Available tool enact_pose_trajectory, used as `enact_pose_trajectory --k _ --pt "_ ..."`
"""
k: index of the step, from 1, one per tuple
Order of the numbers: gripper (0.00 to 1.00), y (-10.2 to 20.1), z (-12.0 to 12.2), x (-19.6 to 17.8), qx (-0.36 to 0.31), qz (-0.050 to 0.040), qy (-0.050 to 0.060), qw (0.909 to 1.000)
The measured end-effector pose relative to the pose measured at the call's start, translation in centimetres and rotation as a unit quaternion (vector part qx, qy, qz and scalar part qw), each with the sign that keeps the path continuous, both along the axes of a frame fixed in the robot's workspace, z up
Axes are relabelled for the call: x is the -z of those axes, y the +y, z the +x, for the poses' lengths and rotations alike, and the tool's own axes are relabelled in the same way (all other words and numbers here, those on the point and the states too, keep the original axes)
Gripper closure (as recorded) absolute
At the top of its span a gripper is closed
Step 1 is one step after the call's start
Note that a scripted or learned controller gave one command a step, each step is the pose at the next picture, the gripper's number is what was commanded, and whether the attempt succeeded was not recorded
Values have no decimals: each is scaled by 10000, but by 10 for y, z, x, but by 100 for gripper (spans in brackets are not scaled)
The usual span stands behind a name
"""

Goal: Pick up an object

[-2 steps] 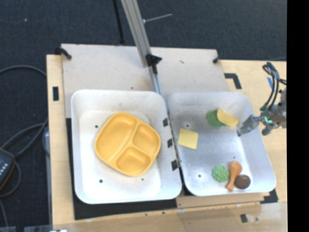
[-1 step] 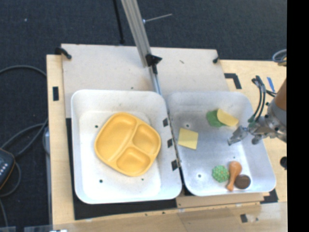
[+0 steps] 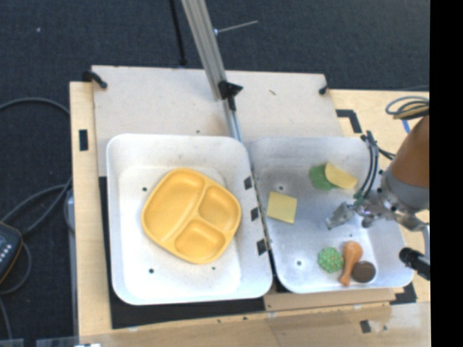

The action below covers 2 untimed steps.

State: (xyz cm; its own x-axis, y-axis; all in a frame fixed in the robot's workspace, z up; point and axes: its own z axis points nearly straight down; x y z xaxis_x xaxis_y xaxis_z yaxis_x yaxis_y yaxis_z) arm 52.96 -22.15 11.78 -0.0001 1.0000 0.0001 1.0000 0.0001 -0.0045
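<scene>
The right bin (image 3: 289, 154) holds several small objects. A pale yellow square block (image 3: 282, 207) lies near its left wall. At the back, a yellow wedge (image 3: 341, 176) leans against a green lump (image 3: 318, 177). Near the front lie a green textured ball (image 3: 330, 259), an orange-brown peg (image 3: 351, 259) and a dark brown disc (image 3: 364, 271). My gripper (image 3: 352, 218) hangs over the bin's right middle, just above the peg and below the wedge. Its fingers stand open with nothing between them. The arm's orange band (image 3: 414, 154) enters from the right.
The left bin (image 3: 126, 194) holds a yellow divided plate (image 3: 191, 214). A slanted metal pole (image 3: 206, 38) rises from behind the seam between the bins. Cables (image 3: 405, 107) lie at the back right of the bench.
</scene>
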Motion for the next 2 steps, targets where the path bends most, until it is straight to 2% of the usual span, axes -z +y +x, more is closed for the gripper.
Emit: enact_pose_trajectory --k 1,2 --pt "0 -1 0 18 5 -9 -18 10000" --pt "100 -2 1 5 19 -13 -43 10000"
